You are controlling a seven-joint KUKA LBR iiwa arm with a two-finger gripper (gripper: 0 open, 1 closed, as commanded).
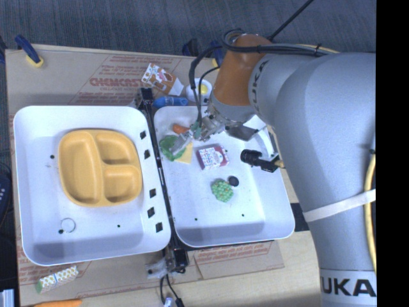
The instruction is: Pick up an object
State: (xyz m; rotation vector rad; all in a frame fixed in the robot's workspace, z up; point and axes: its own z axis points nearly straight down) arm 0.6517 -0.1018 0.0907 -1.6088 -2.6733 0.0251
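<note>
Tool low in right bin by yellow wedge; its grip state unclear.

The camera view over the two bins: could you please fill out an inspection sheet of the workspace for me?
Surface: bench covered in printed cardboard, bearing the left bin and the right bin.
Job's things: right bin holds a purple packet, a green bumpy ball, a green and yellow piece and a small dark disc.
Clutter: yellow divided tray in the left bin; a wrapped snack on the cardboard.
Grippers: gripper low over the right bin's far end; fingers unclear.
Cables: black cables by the wrist.
Surroundings: grey carpet.
</note>
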